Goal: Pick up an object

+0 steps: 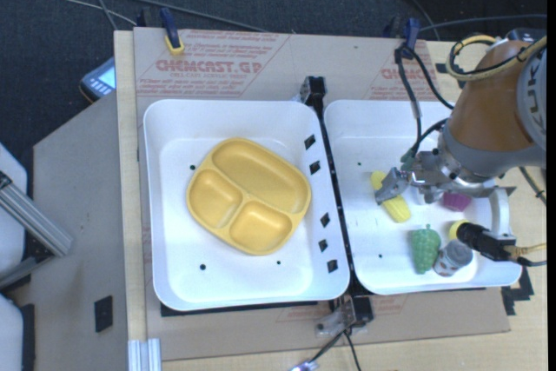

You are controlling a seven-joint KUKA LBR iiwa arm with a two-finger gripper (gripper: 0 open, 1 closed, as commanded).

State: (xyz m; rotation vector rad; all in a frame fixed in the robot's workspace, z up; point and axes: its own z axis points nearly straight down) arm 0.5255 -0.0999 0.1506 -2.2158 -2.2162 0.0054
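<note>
Gripper (393, 187) down in right bin (365, 269), just beside yellow piece (398, 209) and small yellow bit (378, 180); grip state impossible to tell. Green cluster (424, 248), pink object (455, 202), grey item (453, 257) nearby, same bin. Yellow divided tray (249, 195) resting in left bin (169, 269).

The yellow three-compartment plastic tray (249, 195) looks smooth and faintly glossy (as do both shallow white plastic bins (165, 213)); brown cardboard sheet (217, 61) matt.

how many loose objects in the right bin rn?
4 visible: yellow piece by the gripper, pink object under the arm, green grape bunch and grey cylinder near the front edge. The arm may hide more.
</note>
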